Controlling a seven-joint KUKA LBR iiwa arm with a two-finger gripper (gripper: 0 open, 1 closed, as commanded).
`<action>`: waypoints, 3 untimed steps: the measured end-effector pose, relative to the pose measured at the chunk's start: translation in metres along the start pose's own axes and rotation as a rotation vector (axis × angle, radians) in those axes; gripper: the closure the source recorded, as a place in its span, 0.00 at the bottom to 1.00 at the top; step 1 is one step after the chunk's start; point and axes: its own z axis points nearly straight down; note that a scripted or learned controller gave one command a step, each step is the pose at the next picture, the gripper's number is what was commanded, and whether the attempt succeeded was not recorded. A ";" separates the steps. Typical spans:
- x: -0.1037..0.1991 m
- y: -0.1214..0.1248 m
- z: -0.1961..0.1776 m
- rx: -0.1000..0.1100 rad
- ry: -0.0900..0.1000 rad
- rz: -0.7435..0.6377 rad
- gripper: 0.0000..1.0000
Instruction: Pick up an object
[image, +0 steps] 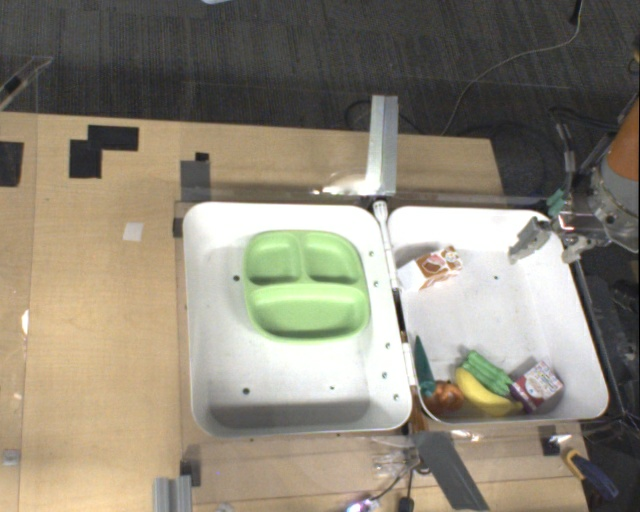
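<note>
Gripper: you see the gripper (545, 236) at 2 o'clock, above the right bin (520, 310), fingers spread, nothing between them.
Objects: your banana (480, 393), green toy (488, 369) and small box (538, 383) cluster at the bin's 6 o'clock; a wrapper (438, 265) lies at 10 o'clock.
Left bin (215, 330): holds a green divided tray (305, 283).

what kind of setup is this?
Probably a robot lab pick-and-place bench: two white bins side by side on a wooden top, toy food such as a banana, and the arm's hand at the right bin's edge.
</note>
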 end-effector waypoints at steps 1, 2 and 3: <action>0.097 -0.043 0.056 0.003 0.001 0.055 0.00; 0.063 -0.092 0.100 0.002 0.001 0.091 0.00; 0.036 -0.094 0.149 -0.009 0.003 0.143 0.00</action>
